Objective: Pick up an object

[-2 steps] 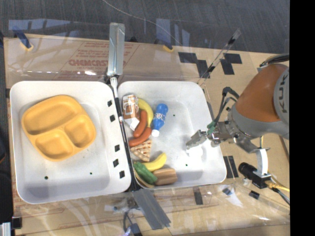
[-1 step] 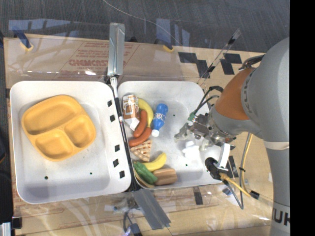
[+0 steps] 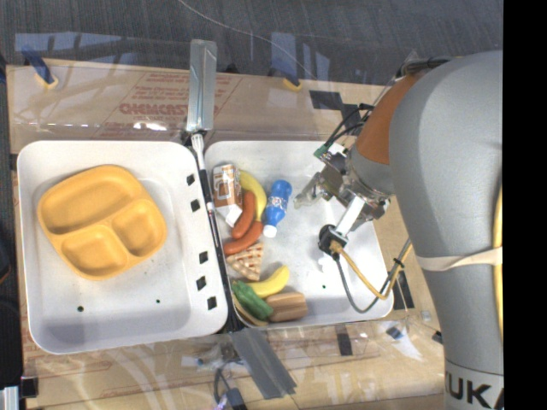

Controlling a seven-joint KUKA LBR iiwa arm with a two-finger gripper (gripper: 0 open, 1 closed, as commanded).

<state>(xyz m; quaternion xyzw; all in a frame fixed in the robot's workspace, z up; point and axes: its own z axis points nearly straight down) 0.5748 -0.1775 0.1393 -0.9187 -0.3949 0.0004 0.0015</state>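
- Hovering over the right half of the right-hand bin [image 3: 295, 259], the end effector [image 3: 318, 188] sits at the tip of the grey arm [image 3: 444, 169]. Whether it is apart or together cannot be told from this angle.
- Pickable items lie crowded along that bin's left side. The blue-and-white bottle [image 3: 276, 205] is the nearest to the end effector, but apart from it, with bare bin floor between.
- Just left of the bottle are an orange-red sausage [image 3: 246, 216], a yellow banana [image 3: 253, 186] and a brown packet [image 3: 225, 184] close to the left wall.
- Toward the near edge are a waffle-like wedge [image 3: 245, 266], a second banana [image 3: 272, 282], a green vegetable [image 3: 252, 301] and a brown bun [image 3: 288, 306], all bunched together.
- The left-hand bin [image 3: 128, 306] holds a yellow three-compartment tray [image 3: 101, 220], set askew.
- Both bins stand side by side on the surface [image 3: 128, 101].
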